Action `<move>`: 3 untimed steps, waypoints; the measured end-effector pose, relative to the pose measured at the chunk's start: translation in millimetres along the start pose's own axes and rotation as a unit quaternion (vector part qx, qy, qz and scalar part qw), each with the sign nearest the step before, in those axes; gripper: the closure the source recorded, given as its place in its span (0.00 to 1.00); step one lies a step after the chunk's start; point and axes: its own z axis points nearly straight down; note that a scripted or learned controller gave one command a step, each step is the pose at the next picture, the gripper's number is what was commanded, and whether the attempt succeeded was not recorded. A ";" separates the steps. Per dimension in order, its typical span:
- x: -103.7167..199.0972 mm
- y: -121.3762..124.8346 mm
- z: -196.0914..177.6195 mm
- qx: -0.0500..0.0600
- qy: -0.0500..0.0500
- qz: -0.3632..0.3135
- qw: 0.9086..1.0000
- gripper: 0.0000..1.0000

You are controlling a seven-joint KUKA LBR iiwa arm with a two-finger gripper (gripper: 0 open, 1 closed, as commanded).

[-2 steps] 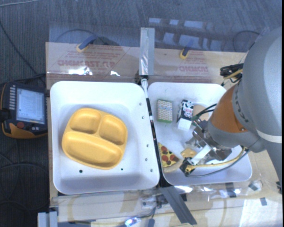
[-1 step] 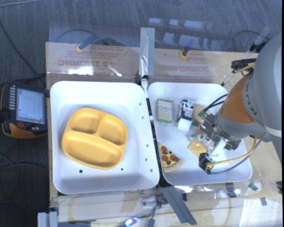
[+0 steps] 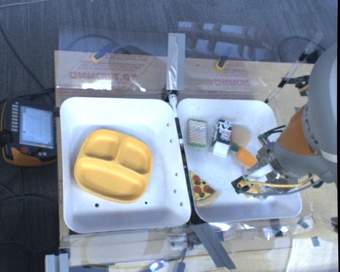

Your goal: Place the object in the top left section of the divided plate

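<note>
**Arm low over the right bin, plate waiting in the left**

A dark carpeted floor surrounded the surface [image 3: 73, 67], a bench lined with cardboard and clear sheeting, and a handheld control pendant [image 3: 27, 130] lay just off its left edge. Two shallow white bins sat side by side on it. The left bin [image 3: 73, 208] carried only the yellow divided plate [image 3: 113, 164], set near the bin's middle, probably so that each of its sections could be reached from above; its top left section [image 3: 102, 142] had nothing in it.

The loose things were gathered in the right bin [image 3: 272, 208], which looked like the picking side. A small green-and-tan box [image 3: 197, 133] stood near the divider, a black-and-white milk carton [image 3: 221, 137] lay tilted beside it, an orange carrot-like piece [image 3: 246, 156] lay just past the carton, and a toy pizza slice [image 3: 202, 189] rested in the lower left corner against the wall. Which of these was the task's object could not be told; all of them were in the right bin, well apart from the plate.

The claw [image 3: 250, 186] hung low over the right bin's lower right part, just below the carrot-like piece, with yellow cabling around it. Whether it was wide or narrow could not be told, and nothing could be made out in its grip.
</note>
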 end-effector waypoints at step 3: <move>59.0 -160.0 -251.2 0.003 -0.008 -0.201 0.979 1.00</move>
